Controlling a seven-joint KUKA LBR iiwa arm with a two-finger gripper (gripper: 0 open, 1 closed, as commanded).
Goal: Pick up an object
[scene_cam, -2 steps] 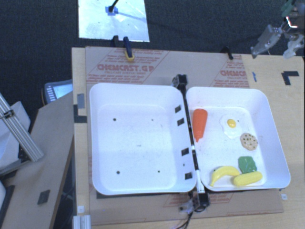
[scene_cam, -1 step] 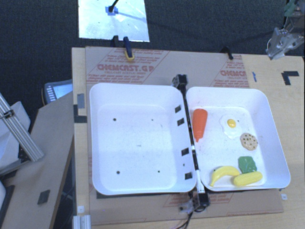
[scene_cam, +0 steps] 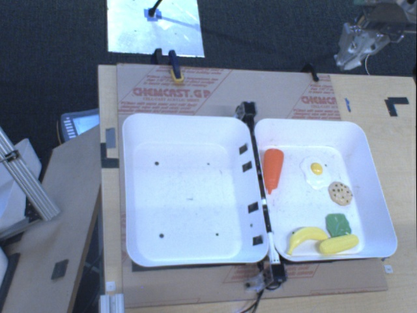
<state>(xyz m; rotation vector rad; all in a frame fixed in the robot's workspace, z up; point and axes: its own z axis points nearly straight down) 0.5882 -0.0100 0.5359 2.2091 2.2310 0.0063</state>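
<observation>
Two shallow white bins were seen side by side on the bench, and all the candidate objects lay in the right bin (scene_cam: pixel 374 175). The gripper (scene_cam: pixel 355 44) was parked high at the upper right, beyond the bench's far edge and well apart from both bins; whether it was apart or together could not be told from this slant.

For the step in hand — the approach — a lone target would best be chosen. The orange carrot (scene_cam: pixel 272 168) was judged the likeliest, lying by itself near the divider, though the bin wall just beside it could foul a descent made too far left. A grasp across its narrow width, somewhere along its thicker upper half, would probably be surest.

The fried egg (scene_cam: pixel 315 172) and the cookie (scene_cam: pixel 339 192) lay flat (little was offered there to close on). At the near edge the banana (scene_cam: pixel 305 238), a yellow piece (scene_cam: pixel 339 244) and a green piece (scene_cam: pixel 338 223) were crowded together, touching or nearly so — a poor first choice.

Nothing but dark specks was noted in the left bin (scene_cam: pixel 133 194).
</observation>
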